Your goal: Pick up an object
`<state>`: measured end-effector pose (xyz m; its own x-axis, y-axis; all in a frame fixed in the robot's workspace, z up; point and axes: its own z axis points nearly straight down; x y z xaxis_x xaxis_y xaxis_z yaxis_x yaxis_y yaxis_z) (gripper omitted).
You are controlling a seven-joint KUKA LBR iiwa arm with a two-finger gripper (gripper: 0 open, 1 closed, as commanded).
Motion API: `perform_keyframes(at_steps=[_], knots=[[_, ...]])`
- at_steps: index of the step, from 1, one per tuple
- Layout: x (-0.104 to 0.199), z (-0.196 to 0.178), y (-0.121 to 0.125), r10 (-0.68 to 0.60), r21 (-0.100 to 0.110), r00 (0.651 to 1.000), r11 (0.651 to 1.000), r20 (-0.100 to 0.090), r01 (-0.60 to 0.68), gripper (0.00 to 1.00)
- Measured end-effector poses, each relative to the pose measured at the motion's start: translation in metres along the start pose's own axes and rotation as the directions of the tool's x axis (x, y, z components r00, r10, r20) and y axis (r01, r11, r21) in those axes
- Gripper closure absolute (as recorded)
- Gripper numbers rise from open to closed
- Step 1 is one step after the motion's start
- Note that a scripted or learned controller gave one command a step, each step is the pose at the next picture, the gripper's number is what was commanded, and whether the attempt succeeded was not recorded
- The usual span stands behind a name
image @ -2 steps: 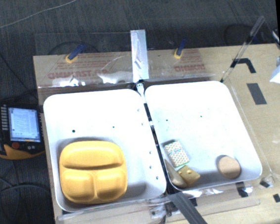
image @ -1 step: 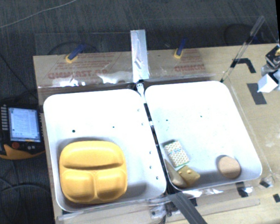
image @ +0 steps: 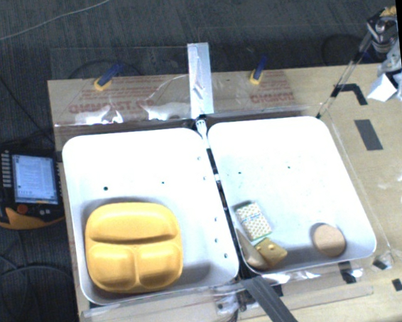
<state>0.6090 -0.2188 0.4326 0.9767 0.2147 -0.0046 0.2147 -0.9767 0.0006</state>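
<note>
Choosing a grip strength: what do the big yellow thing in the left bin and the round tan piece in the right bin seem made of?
The yellow thing looks like soft foam or molded rubber: matte, rounded, pillowy lobes, though hard plastic is possible. The round tan piece looks like cork or wood: dull, speckled tan surface. Too small to be sure.

Of the arm itself we can say little for certain; at the upper right edge of the camera view we see a small cluster of hardware point(image: 384, 32), metallic grey, with a spot of yellow-orange at its top; a white piece point(image: 382, 87) sits just below it; a thin dark rod point(image: 352, 69) slants down and to the left from the cluster; we cannot tell whether any of this belongs to the arm or is fixed to the bench.
</note>
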Motion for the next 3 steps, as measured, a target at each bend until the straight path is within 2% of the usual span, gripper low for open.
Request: perform_keyframes(at_steps=[1,3], knots=[[0.044,0.000,0.013,-0.029,-0.001,1.000,1.000,0.000,0.029,1.00],[0.047,-0.016,0.009,-0.061,-0.004,0.998,0.998,0.010,0.061,1.00]])
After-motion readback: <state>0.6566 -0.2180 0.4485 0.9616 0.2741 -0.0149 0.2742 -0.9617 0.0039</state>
